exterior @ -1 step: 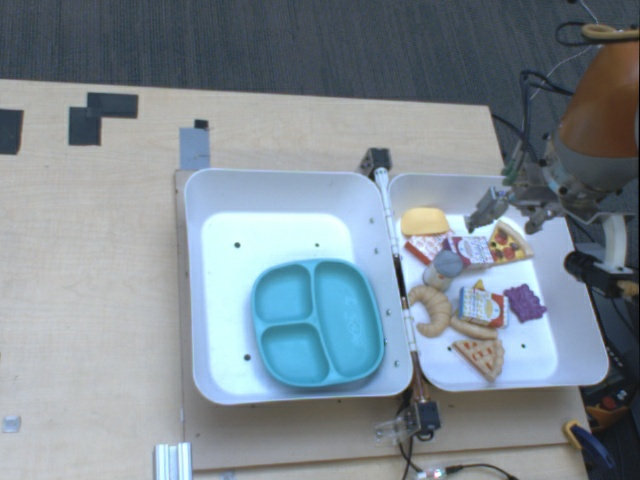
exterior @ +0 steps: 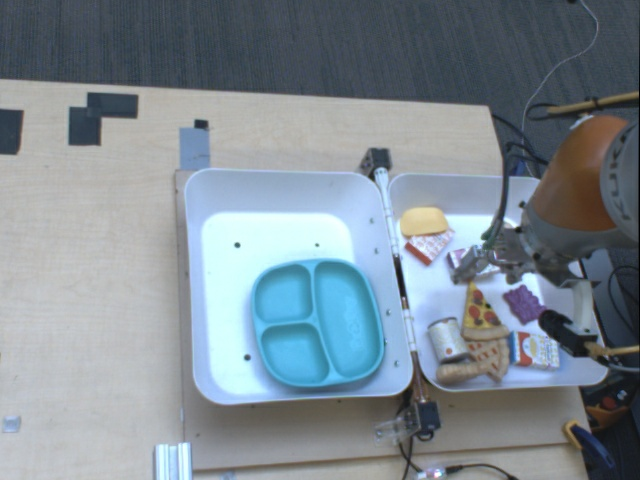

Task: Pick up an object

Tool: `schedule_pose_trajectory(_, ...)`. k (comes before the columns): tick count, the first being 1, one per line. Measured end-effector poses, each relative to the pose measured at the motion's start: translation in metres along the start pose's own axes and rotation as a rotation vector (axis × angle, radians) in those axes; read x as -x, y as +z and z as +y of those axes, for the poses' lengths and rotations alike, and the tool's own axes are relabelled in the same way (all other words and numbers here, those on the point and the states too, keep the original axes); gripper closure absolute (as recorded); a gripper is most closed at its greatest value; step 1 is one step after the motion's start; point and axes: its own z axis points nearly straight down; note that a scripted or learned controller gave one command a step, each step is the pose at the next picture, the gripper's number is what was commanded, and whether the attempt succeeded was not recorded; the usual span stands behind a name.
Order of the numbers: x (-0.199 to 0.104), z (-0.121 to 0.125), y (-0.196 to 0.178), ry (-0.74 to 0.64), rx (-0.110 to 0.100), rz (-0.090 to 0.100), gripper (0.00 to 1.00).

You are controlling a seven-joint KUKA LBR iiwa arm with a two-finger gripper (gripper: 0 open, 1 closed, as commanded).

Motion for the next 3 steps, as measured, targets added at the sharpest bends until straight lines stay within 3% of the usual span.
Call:
schedule_pose_trajectory(1, -0.013, -0.046, 0.031, 0.002, 0.006, -0.002, 0.00)
schedule_pose_trajectory(2, -0.013, -0.044, 0.020, 0.001, 0.011, -0.003, 1.00)
schedule_pose_trajectory(3, -0.090, -0.052, -0.067, -0.001, 0.000, 0.001, 1.00)
